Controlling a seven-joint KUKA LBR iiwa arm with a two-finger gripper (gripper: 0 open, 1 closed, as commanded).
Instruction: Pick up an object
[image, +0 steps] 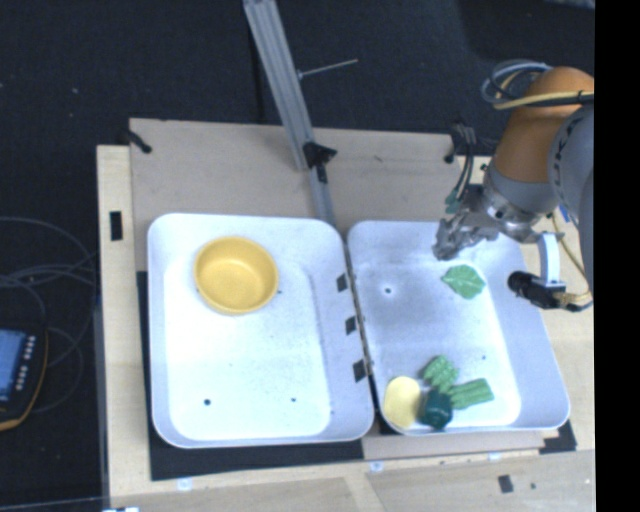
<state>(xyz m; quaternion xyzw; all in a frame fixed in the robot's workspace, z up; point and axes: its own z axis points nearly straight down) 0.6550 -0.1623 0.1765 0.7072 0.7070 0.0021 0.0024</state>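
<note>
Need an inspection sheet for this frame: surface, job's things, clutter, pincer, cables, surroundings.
Surface: wooden bench bearing left bin and right bin, side by side.
Job's things: yellow bowl in left bin; light green piece at right bin's far end; pale yellow piece, dark teal piece and two green pieces clustered at its near edge.
Clutter: nothing seen.
Pincer: pincer over right bin's far end, just beside the light green piece; nothing seen in it.
Cables: loops atop the arm; wires on the floor at left.
Surroundings: slanted metal post; handheld pendant at left.
</note>
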